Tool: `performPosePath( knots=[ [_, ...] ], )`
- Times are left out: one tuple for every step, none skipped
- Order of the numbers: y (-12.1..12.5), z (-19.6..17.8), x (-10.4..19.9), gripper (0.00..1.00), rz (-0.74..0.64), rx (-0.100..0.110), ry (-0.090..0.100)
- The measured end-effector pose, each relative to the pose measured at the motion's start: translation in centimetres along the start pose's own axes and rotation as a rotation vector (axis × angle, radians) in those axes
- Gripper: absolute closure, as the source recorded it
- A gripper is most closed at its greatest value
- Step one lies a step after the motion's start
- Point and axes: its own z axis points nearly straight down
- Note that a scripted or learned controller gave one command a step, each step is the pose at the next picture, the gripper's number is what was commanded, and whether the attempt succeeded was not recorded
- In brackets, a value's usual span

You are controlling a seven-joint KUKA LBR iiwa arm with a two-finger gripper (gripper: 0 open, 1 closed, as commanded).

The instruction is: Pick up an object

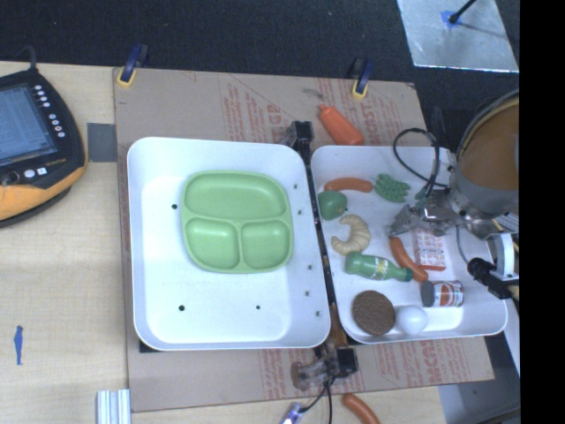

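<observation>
The right bin holds several toy foods: a red sausage, a dark green leafy piece, a green pepper, a tan croissant, a green bottle, an orange sausage, a white and red packet, a small can, a brown cookie and a white egg. My gripper hangs low over the right bin's upper right part, just above the packet and the orange sausage. Nothing shows held in it.
The left bin carries a green divided plate. An orange carrot lies on the cardboard behind the right bin, another orange piece in front. A teach pendant rests at far left. Black cables loop by the arm.
</observation>
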Motion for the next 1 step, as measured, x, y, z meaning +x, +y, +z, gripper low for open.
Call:
performPosePath(
  knots=[
    [0.09, -1.14, -0.27, 1.00, -0.002, -0.003, -0.005]
  ],
)
